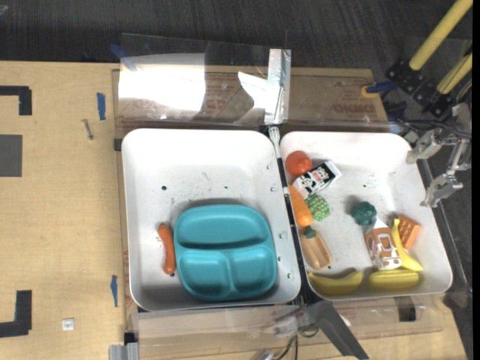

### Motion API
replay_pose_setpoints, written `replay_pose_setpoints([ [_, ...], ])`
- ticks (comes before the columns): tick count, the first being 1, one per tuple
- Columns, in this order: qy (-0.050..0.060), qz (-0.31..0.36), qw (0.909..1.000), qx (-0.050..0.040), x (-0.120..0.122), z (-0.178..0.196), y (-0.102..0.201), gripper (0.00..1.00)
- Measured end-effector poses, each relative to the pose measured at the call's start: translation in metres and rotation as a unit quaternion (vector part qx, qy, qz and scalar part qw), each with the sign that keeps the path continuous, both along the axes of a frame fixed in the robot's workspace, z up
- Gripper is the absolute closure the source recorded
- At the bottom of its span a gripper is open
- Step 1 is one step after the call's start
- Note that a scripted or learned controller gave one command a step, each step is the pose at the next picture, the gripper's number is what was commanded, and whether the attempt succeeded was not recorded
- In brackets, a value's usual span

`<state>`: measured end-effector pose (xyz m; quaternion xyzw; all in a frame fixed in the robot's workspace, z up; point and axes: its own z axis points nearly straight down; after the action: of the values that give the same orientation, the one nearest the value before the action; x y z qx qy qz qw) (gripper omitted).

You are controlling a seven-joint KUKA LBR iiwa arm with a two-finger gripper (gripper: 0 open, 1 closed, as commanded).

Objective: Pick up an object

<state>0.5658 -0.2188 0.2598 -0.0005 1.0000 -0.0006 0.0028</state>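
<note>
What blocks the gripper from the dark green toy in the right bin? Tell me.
Nothing visible. Bare floor of the right bin lies between the gripper and the dark green toy; the orange wedge sits off that line.

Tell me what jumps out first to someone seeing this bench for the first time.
The big teal divided tray dominates the left bin, with a thin orange sausage lying along its left edge. The right bin draws the eye next: a jumble of toy food crowds its left and front sides, including an orange ball, a carrot, a green broccoli piece and a yellow banana along the front wall.
</note>
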Motion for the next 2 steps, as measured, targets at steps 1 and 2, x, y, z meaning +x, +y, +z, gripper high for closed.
replay_pose_setpoints([
  [1,0.005,-0.022,0.9997,0.0020,-0.067,-0.133,0.039,0.00],
  [2,-0.011,-0.055,0.9984,-0.0012,-0.077,-0.168,0.047,0.00],
])
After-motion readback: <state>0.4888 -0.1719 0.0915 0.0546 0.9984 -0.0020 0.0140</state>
